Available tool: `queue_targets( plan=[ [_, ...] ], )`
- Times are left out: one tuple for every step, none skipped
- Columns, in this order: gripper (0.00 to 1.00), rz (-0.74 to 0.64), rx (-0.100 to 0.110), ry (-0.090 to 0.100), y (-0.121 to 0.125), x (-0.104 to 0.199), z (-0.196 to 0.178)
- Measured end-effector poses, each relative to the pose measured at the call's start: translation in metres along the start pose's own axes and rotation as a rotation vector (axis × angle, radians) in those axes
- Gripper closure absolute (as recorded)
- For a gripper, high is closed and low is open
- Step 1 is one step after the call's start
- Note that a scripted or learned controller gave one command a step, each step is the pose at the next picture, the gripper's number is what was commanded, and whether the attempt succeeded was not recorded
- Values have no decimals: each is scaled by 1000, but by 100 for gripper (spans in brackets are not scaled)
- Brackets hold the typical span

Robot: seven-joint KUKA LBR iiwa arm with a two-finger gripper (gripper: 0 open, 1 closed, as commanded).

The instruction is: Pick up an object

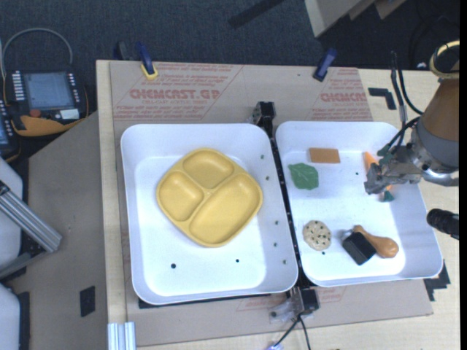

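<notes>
Landmark: the right bin (416, 268) held every loose item, so all picking fell there.
Gripper: the gripper (381, 181) hung low over the right bin's upper right part; how far its claw stood apart could not be told, nor whether it held anything.
Likely target: a small orange piece (370, 157) lay just beside it, with something teal below.
Other candidates: tan block (323, 155), green leaf (303, 176), cookie (317, 234), drumstick (377, 243), black block (358, 249).
Yellow tray (210, 196): sat in the bin left of the landmark.
</notes>
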State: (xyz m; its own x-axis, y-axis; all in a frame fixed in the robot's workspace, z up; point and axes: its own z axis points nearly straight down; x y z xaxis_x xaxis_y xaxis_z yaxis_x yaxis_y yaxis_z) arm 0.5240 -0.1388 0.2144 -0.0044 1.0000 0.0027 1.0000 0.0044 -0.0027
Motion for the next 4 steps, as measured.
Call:
queue_targets(
  plan=[
    [100,4,-1,-1,2,50,7],
    [100,-3,-4,0,1,108,-4],
    [100,-1,0,0,-1,158,3],
    [100,-4,-2,0,-11,223,-1]
  ],
)
